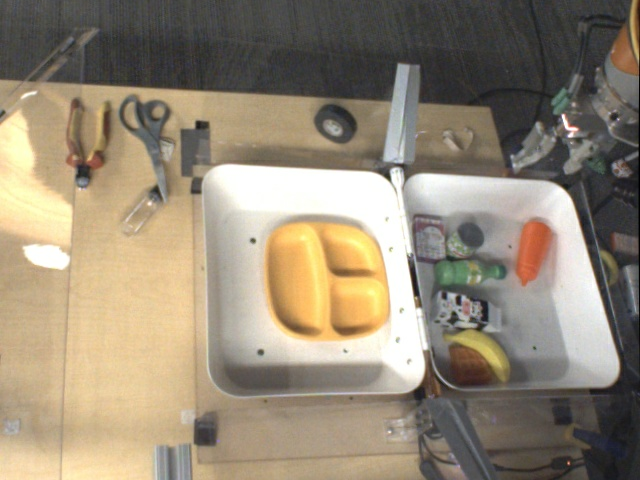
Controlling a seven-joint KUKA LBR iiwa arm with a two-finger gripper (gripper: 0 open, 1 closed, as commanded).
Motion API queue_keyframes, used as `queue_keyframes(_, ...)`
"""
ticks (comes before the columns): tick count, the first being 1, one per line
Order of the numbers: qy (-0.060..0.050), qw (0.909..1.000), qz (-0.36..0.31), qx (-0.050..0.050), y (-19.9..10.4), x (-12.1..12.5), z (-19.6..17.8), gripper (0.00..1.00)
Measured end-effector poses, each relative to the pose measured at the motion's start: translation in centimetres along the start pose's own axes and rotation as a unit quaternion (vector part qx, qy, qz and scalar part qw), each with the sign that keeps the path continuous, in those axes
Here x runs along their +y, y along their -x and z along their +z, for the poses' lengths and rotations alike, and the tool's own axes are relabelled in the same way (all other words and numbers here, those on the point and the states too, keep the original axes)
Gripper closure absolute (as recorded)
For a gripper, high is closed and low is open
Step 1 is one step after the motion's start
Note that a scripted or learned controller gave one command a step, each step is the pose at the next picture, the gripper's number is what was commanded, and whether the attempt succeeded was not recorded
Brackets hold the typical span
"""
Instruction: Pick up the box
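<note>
1. Two shallow white plastic bins sit side by side on the pale wooden bench (100,348); we see the left bin (230,268) as the wider one and the right bin (570,298) pressed against its right edge.
2. Filling the middle of the left bin is a yellow moulded plastic tray (325,276) with three rounded compartments, one long at its left and two smaller at its right.
3. At the top right corner, above the far corner of the right bin, we see the grey arm's wrist and the gripper (590,128); it is cut off by the frame edge among cables, and we cannot tell how its fingers stand.
4. Near the bin's front left corner lies a yellow banana (485,348) against a brown rounded fruit (466,365).
5. Just behind the banana lies the small flat black-and-white patterned box (464,311), the thing to be picked up, against the right bin's left wall and well apart from the gripper.
6. A green plastic bottle (468,272) lies on its side just behind the box.
7. An orange carrot-shaped toy (534,250) lies toward the bin's right.
8. A small dark-printed packet (428,236) and a round grey lid-like object (468,236) lie at the back left.
9. On the bench's far left we see grey-handled scissors (150,133) and red-handled pliers (85,138).
</note>
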State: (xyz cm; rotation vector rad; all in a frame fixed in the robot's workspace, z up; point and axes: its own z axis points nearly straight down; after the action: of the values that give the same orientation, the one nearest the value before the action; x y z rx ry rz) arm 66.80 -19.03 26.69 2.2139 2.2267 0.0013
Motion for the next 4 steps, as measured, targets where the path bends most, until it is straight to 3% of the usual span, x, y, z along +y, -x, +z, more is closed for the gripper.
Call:
queue_keyframes(1,0.001,0.9998,-0.020,0.000,-6.1,0.2,5.2,0.00)
queue_keyframes(2,0.009,0.9988,-0.047,-0.002,-5.5,-3.5,16.4,0.00)
queue_keyframes(3,0.011,0.9888,-0.149,-0.004,-9.6,-0.2,16.9,0.00)
queue_keyframes(4,0.016,0.9801,-0.198,-0.007,-9.8,-2.5,16.7,0.00)
